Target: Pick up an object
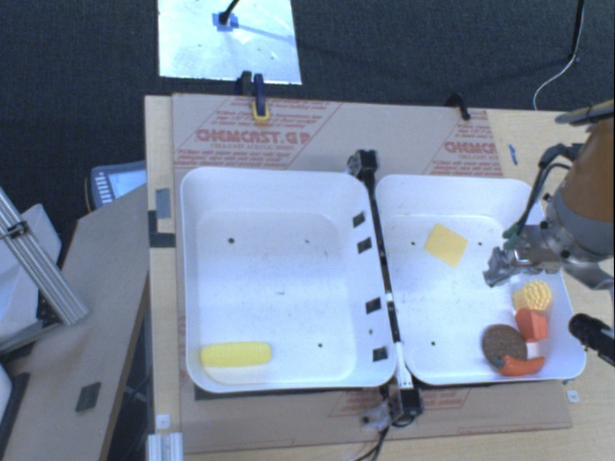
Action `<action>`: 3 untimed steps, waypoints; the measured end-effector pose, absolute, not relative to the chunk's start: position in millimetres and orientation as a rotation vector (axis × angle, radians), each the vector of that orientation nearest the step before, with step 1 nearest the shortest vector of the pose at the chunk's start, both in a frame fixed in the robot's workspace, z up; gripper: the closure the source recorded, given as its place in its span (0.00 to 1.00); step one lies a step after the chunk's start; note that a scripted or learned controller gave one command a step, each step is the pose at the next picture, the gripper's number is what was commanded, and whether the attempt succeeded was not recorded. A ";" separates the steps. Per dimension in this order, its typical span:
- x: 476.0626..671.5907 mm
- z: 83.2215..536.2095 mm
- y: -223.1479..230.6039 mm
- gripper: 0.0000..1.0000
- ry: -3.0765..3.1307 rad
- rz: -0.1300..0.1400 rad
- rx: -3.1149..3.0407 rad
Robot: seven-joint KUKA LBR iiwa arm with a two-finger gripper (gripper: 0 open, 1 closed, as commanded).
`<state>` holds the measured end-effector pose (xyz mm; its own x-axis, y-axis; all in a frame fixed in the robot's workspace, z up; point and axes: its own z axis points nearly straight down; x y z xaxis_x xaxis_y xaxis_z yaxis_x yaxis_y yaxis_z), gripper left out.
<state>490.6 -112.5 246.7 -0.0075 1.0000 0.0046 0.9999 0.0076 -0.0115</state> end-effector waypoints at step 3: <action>491.1 389.1 -175.7 1.00 -2.225 -0.005 -2.236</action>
